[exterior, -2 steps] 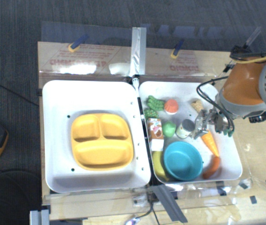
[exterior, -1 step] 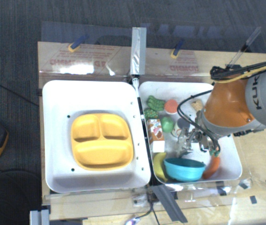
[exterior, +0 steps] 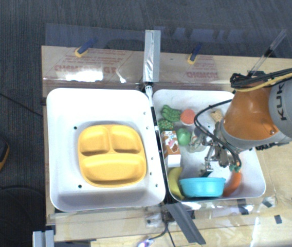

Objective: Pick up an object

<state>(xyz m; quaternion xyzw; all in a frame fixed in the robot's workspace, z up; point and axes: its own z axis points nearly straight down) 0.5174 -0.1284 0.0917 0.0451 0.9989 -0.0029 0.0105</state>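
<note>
My gripper [exterior: 208, 170] hangs low inside the right bin [exterior: 251, 192], just above the rim of a blue bowl [exterior: 201, 187]. The orange-banded wrist covers the bin's right half. Nothing shows between the fingers. A yellow banana [exterior: 174, 183] lies left of the bowl and an orange carrot [exterior: 233, 183] right of it. Along the bin's left side sit a small printed carton [exterior: 170, 142], a green leafy toy [exterior: 169, 116], a green round piece [exterior: 183, 136] and an orange-capped piece [exterior: 187, 116].
The left bin [exterior: 58, 138] holds a yellow divided tray [exterior: 112, 155]. A metal divider post [exterior: 151, 55] stands at the back between the bins. Black cables loop from the wrist over the right bin's back.
</note>
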